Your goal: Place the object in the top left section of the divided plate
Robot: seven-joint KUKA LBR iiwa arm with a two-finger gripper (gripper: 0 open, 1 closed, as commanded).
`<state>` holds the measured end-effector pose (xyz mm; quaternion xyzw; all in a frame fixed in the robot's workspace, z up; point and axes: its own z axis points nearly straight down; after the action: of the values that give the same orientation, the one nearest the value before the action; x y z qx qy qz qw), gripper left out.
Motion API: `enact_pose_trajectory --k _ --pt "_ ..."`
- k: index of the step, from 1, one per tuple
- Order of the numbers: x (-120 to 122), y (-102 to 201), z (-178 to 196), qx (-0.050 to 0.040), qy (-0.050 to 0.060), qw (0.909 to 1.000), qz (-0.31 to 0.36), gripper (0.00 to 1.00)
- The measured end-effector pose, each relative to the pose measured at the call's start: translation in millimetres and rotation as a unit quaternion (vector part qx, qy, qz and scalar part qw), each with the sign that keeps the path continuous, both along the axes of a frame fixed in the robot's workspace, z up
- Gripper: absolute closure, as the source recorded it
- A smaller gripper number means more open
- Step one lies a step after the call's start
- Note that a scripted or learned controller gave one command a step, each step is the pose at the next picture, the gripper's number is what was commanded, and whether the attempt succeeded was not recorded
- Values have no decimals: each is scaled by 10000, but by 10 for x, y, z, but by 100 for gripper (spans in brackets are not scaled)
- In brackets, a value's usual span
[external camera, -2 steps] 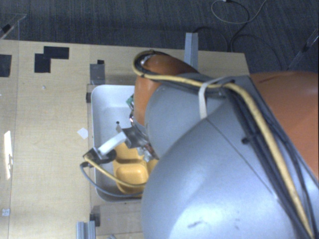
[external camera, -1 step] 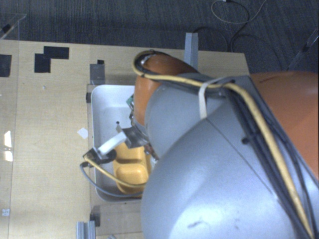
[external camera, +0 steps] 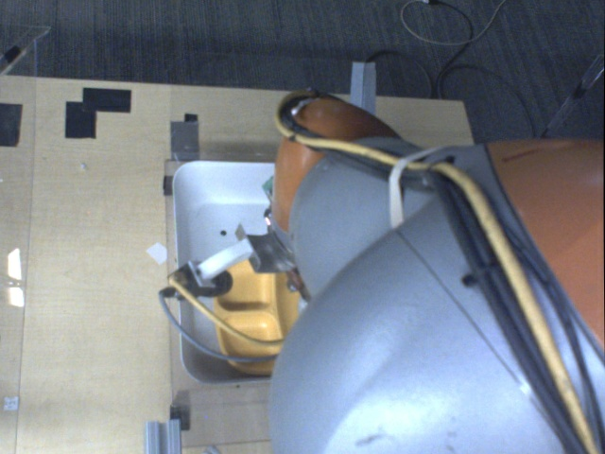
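A yellow plate (external camera: 253, 312) lies in the near part of the left white bin (external camera: 203, 197); the arm hides its right side, so its dividers cannot be made out. My gripper (external camera: 262, 250) hangs low over the bin, just above the plate's far edge. No object can be seen in its grasp. A small green sliver (external camera: 268, 189) peeks out beside the arm's orange band, at the bin's far right.
The grey arm (external camera: 425, 301) covers the right bin and most of the view's right half. Wooden bench (external camera: 85, 282) stretches to the left of the bin. Metal brackets (external camera: 184, 138) stand at the bin's corners, and a small white scrap (external camera: 156, 252) lies by its left wall.
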<state>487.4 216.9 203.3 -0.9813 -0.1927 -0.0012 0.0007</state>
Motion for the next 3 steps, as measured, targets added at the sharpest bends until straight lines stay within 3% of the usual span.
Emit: enact_pose_trajectory --k 1,2,3 --pt "15 0 106 8 -8 10000 9 100" --pt "536 -121 231 -8 6 9919 1269 100" --pt "596 -676 277 -7 11 9980 637 100"
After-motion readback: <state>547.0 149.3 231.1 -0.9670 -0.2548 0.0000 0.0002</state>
